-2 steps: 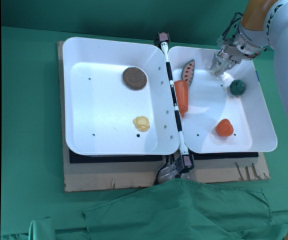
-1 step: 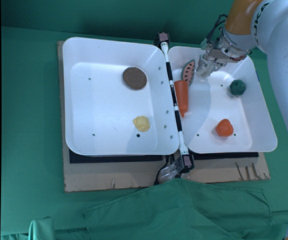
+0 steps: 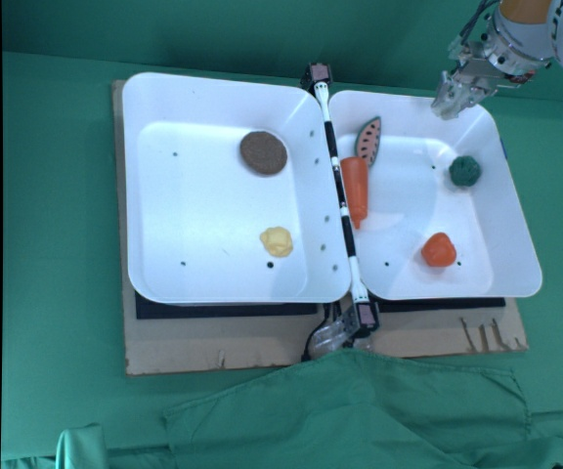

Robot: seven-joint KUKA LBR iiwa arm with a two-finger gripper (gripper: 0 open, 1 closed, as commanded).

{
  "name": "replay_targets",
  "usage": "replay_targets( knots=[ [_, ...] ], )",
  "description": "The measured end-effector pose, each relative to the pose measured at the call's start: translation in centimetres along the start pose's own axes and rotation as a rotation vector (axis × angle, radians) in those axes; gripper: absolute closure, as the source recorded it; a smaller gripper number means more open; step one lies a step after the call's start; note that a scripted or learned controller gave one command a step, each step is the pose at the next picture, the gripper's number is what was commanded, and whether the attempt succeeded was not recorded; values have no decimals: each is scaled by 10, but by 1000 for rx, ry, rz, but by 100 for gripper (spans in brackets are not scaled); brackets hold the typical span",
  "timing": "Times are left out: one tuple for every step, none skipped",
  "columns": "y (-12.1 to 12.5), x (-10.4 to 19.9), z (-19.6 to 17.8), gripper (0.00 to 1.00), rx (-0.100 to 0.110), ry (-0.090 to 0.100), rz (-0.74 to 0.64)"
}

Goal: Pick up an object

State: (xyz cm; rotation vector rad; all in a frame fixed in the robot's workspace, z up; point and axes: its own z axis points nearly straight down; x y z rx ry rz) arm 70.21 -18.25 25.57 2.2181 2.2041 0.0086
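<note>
- Arm (image 3: 541, 8) cut off at top-right edge; orange band partly visible, grey link running down right side, rest out of frame.
- Hand (image 3: 450, 106) small + blurry, above far rim of right bin (image 3: 516, 272), near its back corner; fingertips merge into one blob, so open/shut: cannot tell. Nothing seen between fingertips.
- Right bin contents: dark green ball (image 3: 465, 171) near right wall, below hand, apart from it; orange-red round piece (image 3: 439, 250) toward front; watermelon slice (image 3: 368, 141) at back-left, tilted; orange carrot-like piece (image 3: 356, 190) lying along left wall, just beside divider.
- Left bin (image 3: 145, 213): brown flat disc (image 3: 263, 152) at back-right; pale yellow lump (image 3: 277, 241) toward front-right. Texture of both hard to make out.
- Pickable objs all resting on bin floors, none lifted.
- Black/white striped rod (image 3: 337, 184) running along seam betw. bins, dark end caps at both ends; shiny bit at near end partly hidden, unclear what.
- Bins on black pads (image 3: 223, 310), only front strips showing, rest hidden under bins.
- Pads on brown cardboard sheet (image 3: 213, 345); front edge partly covered by rumpled green cloth (image 3: 360, 408), right front edge frayed.
- Desk (image 3: 57, 213) covered in green fabric; green backdrop (image 3: 213, 13) behind, darker. Pale green fold at bottom-left corner, cut by frame.
</note>
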Motion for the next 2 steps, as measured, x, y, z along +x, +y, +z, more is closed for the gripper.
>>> replay_targets(
  knots=[
    [-4, 1, -50, 100, 3, 3, -7],
    [-5, 9, -111, 100, 2, 3, 5]
  ],
)
